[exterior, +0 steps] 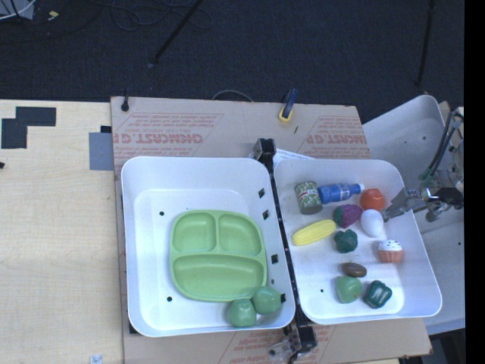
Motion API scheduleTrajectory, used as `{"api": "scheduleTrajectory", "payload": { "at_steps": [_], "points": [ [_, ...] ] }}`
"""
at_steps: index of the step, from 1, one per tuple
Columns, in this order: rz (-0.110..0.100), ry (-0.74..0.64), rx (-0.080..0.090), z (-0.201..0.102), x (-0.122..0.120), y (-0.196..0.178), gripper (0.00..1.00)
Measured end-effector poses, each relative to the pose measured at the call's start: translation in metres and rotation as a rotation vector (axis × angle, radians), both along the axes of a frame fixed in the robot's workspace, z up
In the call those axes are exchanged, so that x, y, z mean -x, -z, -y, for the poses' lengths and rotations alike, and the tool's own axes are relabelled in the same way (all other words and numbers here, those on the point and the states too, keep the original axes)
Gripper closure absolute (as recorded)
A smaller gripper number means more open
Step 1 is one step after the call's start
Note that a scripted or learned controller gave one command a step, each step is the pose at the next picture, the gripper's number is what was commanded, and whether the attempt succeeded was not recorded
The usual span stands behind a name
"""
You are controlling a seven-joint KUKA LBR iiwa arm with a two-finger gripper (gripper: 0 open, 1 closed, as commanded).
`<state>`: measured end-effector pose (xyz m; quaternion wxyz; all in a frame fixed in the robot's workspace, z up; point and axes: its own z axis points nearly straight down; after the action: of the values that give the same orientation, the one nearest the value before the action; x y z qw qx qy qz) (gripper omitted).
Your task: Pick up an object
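- gripper (405,203) at the right bin's (424,279) 3 o'clock rim — i cannot tell its state
- toys in that bin: corn (313,232) centre, cupcake (390,251) at 4 o'clock
- left bin (144,196) holds a green tray (216,255)

Two bins are sitting side by side on the surface (61,226). A divided plate (217,255) is lying in the left bin (144,180), with two round fruits (254,307) resting just in front of the plate. To the plate's right, in the right bin (409,309), a corn cob (314,232) is lying, with a can (307,195) and a bottle (339,193) behind it and a cupcake (390,251) further right.
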<state>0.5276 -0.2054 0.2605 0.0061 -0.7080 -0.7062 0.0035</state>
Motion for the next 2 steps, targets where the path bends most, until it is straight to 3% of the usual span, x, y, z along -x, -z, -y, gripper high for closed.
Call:
{"api": "scheduleTrajectory", "payload": {
  "at_steps": [1, 2],
  "points": [
    [0.011, -0.002, 0.003, 0.0, -0.002, -0.006, 0.0],
    [0.007, -0.002, 0.001, -0.008, -0.003, 0.04, 0.0]
  ]
}}
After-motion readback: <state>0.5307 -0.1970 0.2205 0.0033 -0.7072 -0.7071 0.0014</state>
